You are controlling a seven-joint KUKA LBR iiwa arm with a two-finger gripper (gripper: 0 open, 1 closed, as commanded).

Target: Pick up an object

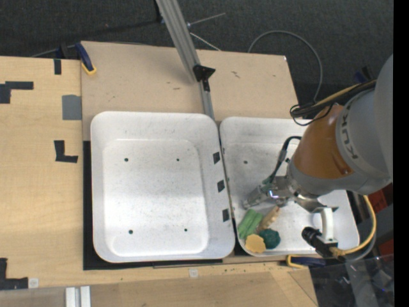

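You see two white bins: the left bin point(153, 184) is finely speckled with dark flecks and four black dots, the right bin point(255, 149) speckled likewise. In the right bin lie a green elongated object point(250, 223), a yellow rounded piece point(255, 243), a dark teal lump point(271, 238) and a tan stick point(271, 217). The arm point(358, 146) is grey with an orange band point(323, 149); its gripper point(271, 194) is metallic silver. The bench point(160, 82) is tan cardboard brown, the adjoining table point(32, 171) pale wood marked with black tape and one grey patch
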